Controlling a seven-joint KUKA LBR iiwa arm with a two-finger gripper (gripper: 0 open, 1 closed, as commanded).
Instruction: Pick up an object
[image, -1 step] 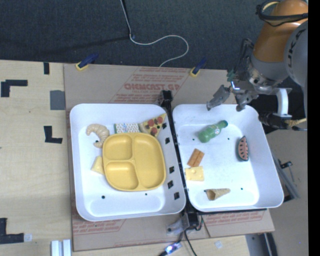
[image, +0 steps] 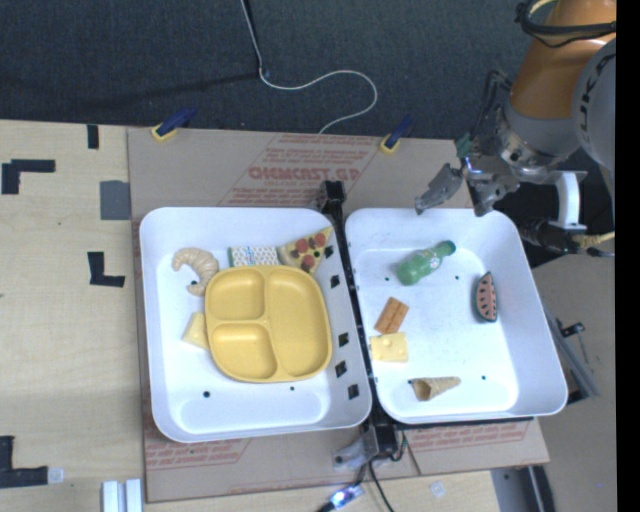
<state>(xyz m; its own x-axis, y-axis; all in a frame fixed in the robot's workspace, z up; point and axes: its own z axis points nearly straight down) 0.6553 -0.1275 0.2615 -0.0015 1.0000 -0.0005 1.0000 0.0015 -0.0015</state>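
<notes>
Your gripper (image: 462, 193) spread wide, grasping nothing, above the right bin's (image: 520, 300) far rim, green bottle (image: 424, 262) just below.

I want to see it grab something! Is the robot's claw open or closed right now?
Claw: open, holding nothing, hanging over the back edge of the right bin.
</notes>
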